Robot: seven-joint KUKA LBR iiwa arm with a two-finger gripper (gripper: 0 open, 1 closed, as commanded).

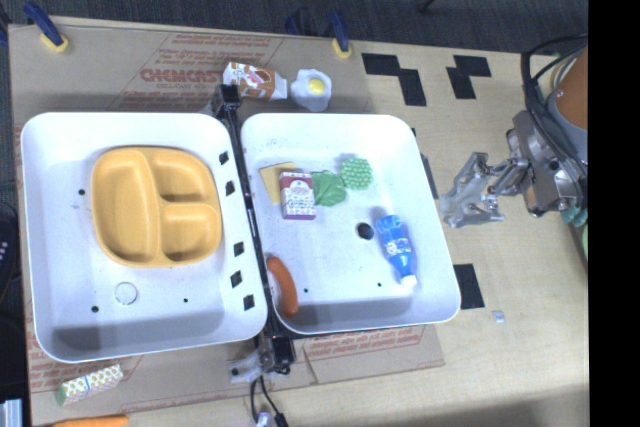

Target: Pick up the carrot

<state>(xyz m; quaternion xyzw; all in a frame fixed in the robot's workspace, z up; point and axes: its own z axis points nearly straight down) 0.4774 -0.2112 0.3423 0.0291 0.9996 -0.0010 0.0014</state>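
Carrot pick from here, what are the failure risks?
1. The carrot lies in the right bin's near-left corner, close against the wall; a finger may hit the rim instead of straddling it.
2. The pincer sits outside the bin on its far side, so the reach crosses the blue bottle and could knock it.
3. The carrot's rounded shape may slip out.

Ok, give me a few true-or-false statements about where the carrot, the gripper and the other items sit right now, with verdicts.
1. The carrot lies in the right bin, near its lower-left corner. True.
2. The gripper is holding the carrot. False: it is outside the bins, to the right of the right bin, well apart from the carrot.
3. The yellow divided tray sits in the left bin. True.
4. The blue bottle sits in the left bin. False: it lies in the right bin.
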